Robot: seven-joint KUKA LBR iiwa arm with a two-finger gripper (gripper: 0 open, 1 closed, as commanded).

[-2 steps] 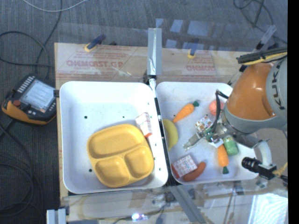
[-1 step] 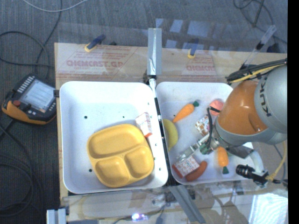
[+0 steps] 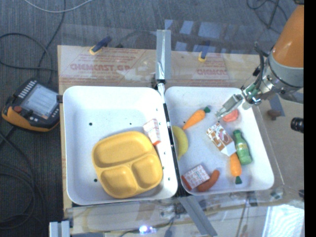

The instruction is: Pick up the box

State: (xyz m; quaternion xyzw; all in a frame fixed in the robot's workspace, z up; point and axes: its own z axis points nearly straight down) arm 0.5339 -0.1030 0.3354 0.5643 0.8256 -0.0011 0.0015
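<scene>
Jaws hang low over the upper part of the right shallow white plastic bin, on the grey arm with its orange band coming in from the right; whether they are apart or together cannot be told, and nothing shows between them. Just beside them, toward the near side, lies a small red rounded piece. Left of the jaws rests an orange toy carrot with a green top, tilted toward the bin's far wall. Nearer than the jaws, past the red piece, lies the small flat box with red and white print, one corner touching a green plastic bottle; a second orange carrot sits just beyond the bottle, close to the bin's right rim. Open white floor shows between the box and the yellow rounded piece against the left wall. Far from the jaws, at the near rim, a second printed flat box touches a red-brown sausage shape. Across the dividing rims, the left white bin holds a yellow three-compartment plastic tray and a small white and red carton near the shared edge. Both bins sit on the counter.
</scene>
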